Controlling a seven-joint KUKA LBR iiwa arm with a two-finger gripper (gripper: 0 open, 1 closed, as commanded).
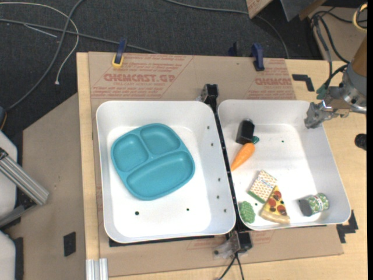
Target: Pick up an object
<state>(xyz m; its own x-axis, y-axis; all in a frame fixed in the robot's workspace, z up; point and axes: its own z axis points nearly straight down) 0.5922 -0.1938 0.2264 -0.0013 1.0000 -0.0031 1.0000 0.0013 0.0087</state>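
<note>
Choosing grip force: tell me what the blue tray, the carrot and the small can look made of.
Blue tray: likely moulded plastic, matte, uniform colour, rounded compartments. Carrot: probably a plastic toy, smooth, flat orange. Small can: possibly metal or plastic with a printed label; too small to tell.

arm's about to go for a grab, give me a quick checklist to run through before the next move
1. Objects to pick lie in the right bin: ok; carrot, pizza slice, can.
2. Gripper over a target: not ok; it sits at the bin's upper right rim.
3. Fingers open: cannot tell.
4. Carrot free to grasp: not ok; black object touches its top.
5. Can stands apart: ok.
6. Left bin target: not ok; just a blue plate.
</note>
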